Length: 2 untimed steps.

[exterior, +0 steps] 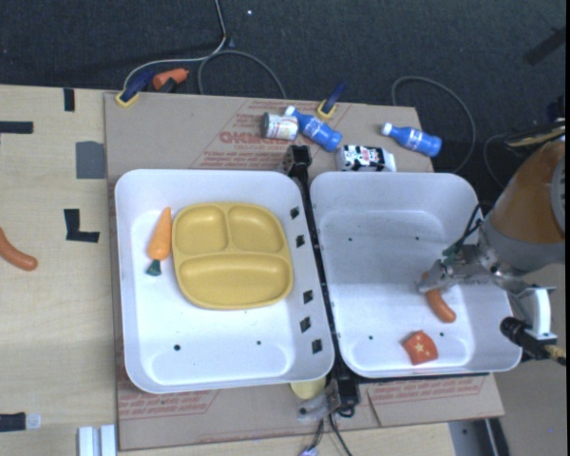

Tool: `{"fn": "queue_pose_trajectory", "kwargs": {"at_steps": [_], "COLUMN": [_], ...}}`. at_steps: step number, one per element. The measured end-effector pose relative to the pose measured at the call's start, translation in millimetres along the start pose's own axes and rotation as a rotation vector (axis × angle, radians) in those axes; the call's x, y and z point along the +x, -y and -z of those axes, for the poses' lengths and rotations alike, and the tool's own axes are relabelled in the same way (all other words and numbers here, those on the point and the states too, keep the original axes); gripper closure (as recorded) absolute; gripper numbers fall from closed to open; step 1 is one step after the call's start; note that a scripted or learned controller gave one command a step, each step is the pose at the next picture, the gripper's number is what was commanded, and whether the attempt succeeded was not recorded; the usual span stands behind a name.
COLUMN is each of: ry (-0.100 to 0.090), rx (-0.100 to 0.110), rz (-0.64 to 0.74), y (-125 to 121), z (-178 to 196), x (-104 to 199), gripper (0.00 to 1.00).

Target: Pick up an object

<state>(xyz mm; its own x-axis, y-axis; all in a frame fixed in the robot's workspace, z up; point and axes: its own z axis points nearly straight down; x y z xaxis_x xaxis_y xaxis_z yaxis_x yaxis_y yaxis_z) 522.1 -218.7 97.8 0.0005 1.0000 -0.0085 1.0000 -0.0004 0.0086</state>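
table (47, 160): carries two white bins side by side.
right bin (399, 198): my working bin.
my jaws (445, 278): low in the right bin, just above the sausage; can't tell how wide they're open or whether they grip anything.
sausage (441, 306): small orange-red toy at my tips. Looks light, smooth, round, likely to roll. Best grip: across the middle.
red piece (420, 347): near the front wall.
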Motion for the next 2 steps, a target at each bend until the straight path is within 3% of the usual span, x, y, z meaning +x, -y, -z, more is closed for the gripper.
{"fn": "queue_pose_trajectory", "kwargs": {"at_steps": [1,2], "ry": [-0.006,-0.01], "rx": [0.003,0.0], "rz": [0.008,0.01], "y": [-69.5,-109.2], "z": [-11.8,62.8], "x": [58.1,125.1], "gripper": [1.0,1.0]}}
